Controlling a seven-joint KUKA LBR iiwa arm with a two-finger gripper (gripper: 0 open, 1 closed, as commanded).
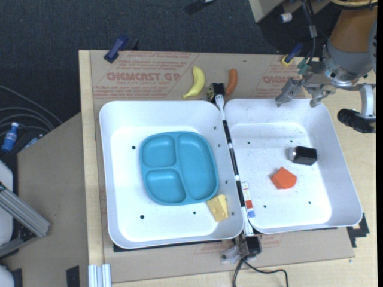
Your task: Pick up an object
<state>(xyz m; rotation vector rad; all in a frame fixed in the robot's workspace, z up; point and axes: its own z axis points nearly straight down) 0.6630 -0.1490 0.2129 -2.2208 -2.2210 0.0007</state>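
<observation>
While the claw [302,94] hangs over the far rim of the right bin [335,154], near the table's [173,70] far right corner, its fingers stand wide apart with nothing between them. Nearer in that bin lie a black block [304,155] and, just beside it toward the near edge, an orange block [284,178]. Across the middle divide, the left bin [119,160] holds a blue tray [178,167] and a yellow wedge [218,207]. Along the table's far edge rest a banana [195,82] and a carrot [231,81].
</observation>
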